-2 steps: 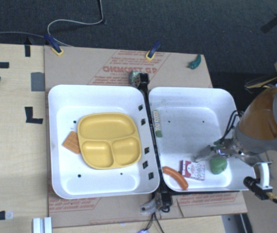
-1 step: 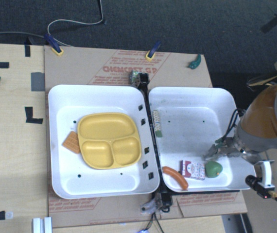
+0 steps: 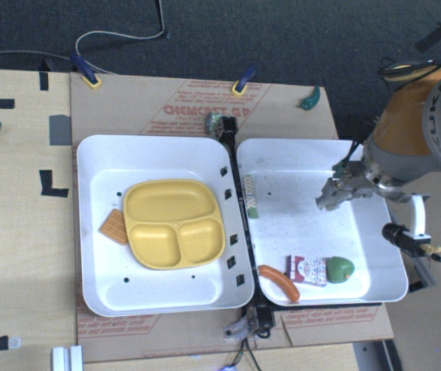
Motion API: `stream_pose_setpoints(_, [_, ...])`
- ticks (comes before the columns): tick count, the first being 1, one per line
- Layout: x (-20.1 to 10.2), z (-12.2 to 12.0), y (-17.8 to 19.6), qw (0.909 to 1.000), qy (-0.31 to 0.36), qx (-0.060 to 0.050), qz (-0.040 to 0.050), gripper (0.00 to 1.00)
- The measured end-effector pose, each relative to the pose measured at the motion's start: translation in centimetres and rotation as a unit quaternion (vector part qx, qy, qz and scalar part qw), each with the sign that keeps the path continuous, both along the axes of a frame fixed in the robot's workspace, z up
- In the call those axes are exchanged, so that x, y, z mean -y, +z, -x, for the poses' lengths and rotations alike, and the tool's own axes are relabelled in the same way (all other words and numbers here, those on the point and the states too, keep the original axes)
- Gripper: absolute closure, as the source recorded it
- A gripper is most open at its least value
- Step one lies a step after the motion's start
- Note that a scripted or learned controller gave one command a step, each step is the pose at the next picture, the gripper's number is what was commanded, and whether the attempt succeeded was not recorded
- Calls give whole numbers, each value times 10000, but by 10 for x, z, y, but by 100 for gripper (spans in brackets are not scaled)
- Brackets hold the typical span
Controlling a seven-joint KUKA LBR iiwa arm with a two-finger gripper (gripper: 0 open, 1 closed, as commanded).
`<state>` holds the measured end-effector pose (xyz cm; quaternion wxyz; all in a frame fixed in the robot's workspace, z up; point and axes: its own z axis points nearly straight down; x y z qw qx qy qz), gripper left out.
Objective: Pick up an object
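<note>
The gripper (image 3: 330,197) is seen hovering at the right bin's (image 3: 305,161) right edge; finger state can't really be told. The hot dog (image 3: 279,282), red-white packet (image 3: 305,270) and green object (image 3: 340,269) are lined along the bin's front edge.

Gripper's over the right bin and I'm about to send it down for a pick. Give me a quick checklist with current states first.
1. Targets present in the right bin: hot dog, red-and-white packet, green object along the near edge: ok.
2. Gripper lined up over a target: not ok, it sits above bare bin floor farther back.
3. Nothing between the fingers already: ok.
4. Finger opening: cannot tell.
5. Targets separated for a clean grasp: not ok, packet and green object touch.
</note>
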<state>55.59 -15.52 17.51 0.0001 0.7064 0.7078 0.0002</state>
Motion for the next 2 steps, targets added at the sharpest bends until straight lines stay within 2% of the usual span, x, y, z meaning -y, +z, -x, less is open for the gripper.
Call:
stream_pose_setpoints(1, [0, 0, 0, 10000, -3, -7, 2, 0])
stream_pose_setpoints(2, [10, 49, -59, 10000, -9, -16, -3, 0])
